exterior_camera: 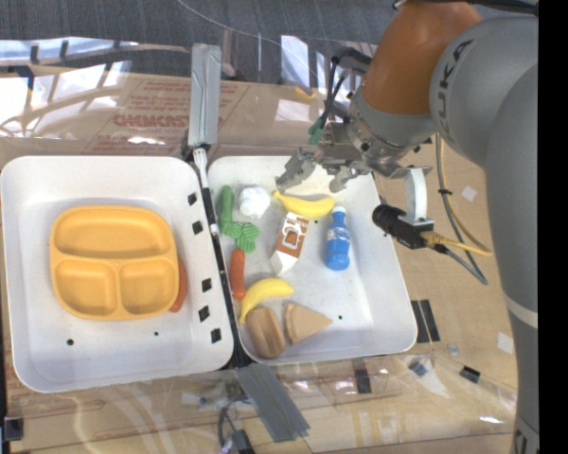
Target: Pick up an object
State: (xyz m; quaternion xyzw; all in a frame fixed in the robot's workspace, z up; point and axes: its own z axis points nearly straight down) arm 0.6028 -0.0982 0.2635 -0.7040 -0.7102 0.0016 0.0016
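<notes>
My gripper (318, 170) hangs over the back of the right bin (388, 291), open, with nothing between its fingers. Just below it lies a yellow banana (305, 203). Around that are a white ball (254, 201), a green toy (229, 214), a small carton (292, 235) and a blue bottle (337, 240). Nearer the front lie a second banana (265, 292), an orange carrot (238, 270), a brown bread roll (263, 332) and a tan wedge (309, 322).
The left bin (28, 348) holds a yellow divided tray (114, 261) with a red sausage (179, 289) at its right edge. A grey divider bar (204, 93) stands behind the seam between the bins. A black cable fitting (398, 223) hangs over the right bin's right rim.
</notes>
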